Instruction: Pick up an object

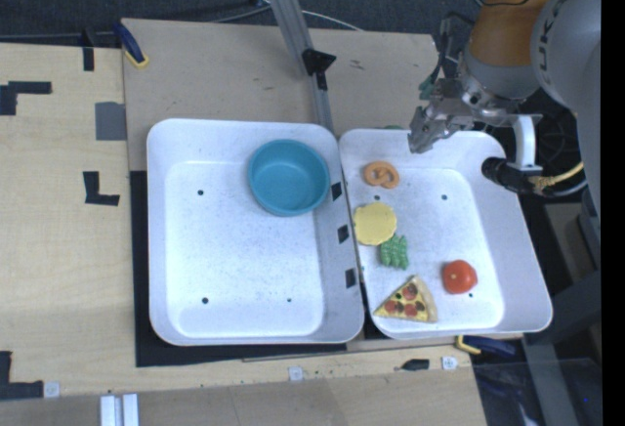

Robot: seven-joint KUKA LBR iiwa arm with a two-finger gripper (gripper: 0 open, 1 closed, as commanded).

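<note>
Hand (422,137) over right bin's (508,248) back rim, grip state unclear; descending here risks hitting rim, missing pretzel (381,175).

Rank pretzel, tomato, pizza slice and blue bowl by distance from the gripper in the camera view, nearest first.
From the gripper, at the right bin's far edge:
1. Pretzel, right bin, far end.
2. Blue bowl in the left bin and tomato at the right bin's near right: too close to call.
3. Pizza slice, right bin's near edge.
</note>
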